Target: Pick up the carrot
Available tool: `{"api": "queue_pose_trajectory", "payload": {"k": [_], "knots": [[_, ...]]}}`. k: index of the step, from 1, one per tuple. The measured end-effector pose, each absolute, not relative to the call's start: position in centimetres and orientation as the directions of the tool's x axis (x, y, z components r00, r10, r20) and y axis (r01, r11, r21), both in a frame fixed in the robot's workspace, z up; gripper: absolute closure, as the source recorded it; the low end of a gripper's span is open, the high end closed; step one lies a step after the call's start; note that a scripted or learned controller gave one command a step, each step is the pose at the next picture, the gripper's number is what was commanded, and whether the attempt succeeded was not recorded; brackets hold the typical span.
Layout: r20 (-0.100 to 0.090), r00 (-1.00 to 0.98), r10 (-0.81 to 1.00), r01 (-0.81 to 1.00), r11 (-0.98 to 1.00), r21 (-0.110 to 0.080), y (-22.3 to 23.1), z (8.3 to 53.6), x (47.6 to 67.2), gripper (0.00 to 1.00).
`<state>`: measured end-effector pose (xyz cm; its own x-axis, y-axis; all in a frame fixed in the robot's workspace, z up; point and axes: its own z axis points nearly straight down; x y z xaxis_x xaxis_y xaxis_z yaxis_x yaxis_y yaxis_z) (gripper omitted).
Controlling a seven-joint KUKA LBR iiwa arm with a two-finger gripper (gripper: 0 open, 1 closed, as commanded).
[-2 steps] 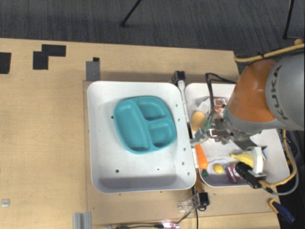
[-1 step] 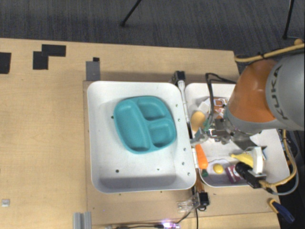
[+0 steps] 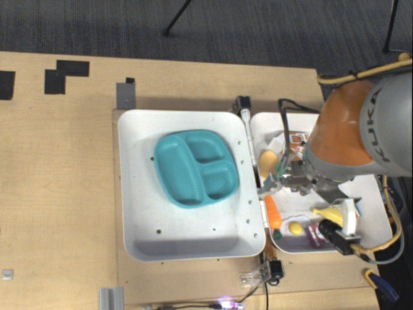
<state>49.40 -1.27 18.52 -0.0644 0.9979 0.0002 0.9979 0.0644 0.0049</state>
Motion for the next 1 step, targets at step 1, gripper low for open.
{"api": "queue_pose_trajectory", "payload": {"k": [1], "knots": [[0.000,-0.064,0.998,0.998,0.064,0.005,-1.27,18.52,49.40,0.00]]}}
